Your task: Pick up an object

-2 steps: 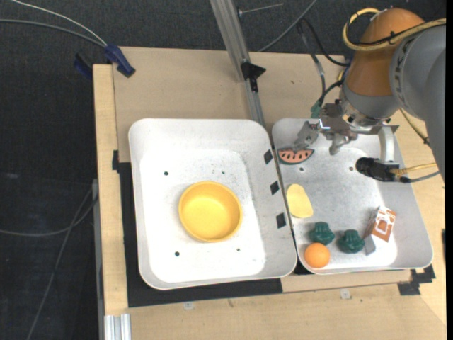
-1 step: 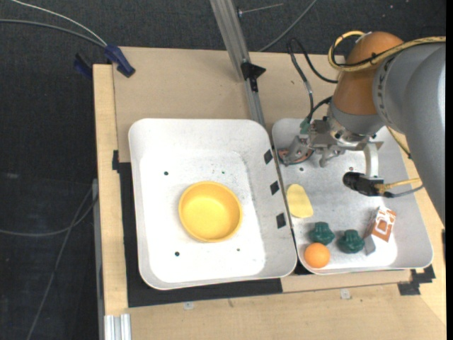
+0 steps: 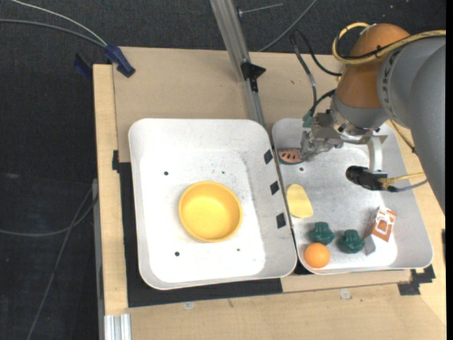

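- Metal two-finger gripper (image 3: 309, 147) hangs at the right white bin's (image 3: 407, 190) upper left; finger state cannot be told.
- Round yellow bowl (image 3: 209, 210) sits in the left white bin (image 3: 152, 190).

Matt pale wood across the surface (image 3: 191, 83), dark rough carpet-like floor (image 3: 49, 154) around it. Smooth white plastic bins (image 3: 205, 137), speckled near their meeting edge. Glossy yellow plastic bowl (image 3: 209, 210). Brushed metal pole (image 3: 230, 20). Shiny orange band (image 3: 368, 66) on the smooth grey arm (image 3: 421, 76).
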Robot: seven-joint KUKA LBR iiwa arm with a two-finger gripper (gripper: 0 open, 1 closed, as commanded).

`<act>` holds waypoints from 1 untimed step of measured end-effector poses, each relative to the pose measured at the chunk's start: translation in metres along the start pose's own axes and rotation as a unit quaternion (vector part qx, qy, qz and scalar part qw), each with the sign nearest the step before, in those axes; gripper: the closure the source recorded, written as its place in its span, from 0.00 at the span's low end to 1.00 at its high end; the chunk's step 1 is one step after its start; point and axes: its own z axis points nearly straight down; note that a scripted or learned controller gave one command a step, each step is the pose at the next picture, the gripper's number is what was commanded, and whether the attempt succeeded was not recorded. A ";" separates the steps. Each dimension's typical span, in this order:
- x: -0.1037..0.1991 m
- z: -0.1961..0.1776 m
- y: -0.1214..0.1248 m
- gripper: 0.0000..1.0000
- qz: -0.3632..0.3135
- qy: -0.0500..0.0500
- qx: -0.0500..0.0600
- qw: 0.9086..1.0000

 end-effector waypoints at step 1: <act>-0.009 -0.052 0.001 1.00 0.000 -0.003 -0.007 1.000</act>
